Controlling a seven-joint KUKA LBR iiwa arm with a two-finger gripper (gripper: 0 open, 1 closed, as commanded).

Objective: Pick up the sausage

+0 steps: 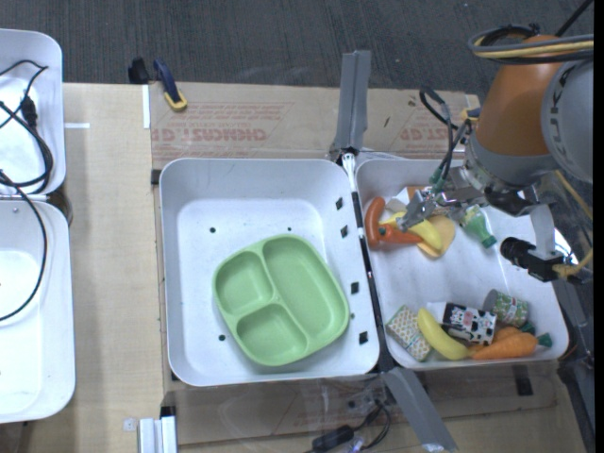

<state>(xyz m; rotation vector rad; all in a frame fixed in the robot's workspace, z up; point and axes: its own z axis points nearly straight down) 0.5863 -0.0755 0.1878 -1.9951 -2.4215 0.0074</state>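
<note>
The sausage [378, 226] is a red-orange curved piece lying at the left side of the right bin [472, 272], close to the wall between the two bins. My gripper [421, 207] hangs low over the bin's back part, just right of the sausage's upper end and above a yellow toy food piece [437, 237]. From this angle the wrist and metal parts cover the gripper's tips, so I cannot make out whether anything is between them.
A green bottle [478, 226] lies right of the gripper. At the right bin's front sit a banana [440, 335], a cow-patterned carton [470, 322], a carrot [507, 345], a can [510, 306] and a speckled block [406, 330]. The left bin [189, 253] holds a green divided plate [279, 298].
</note>
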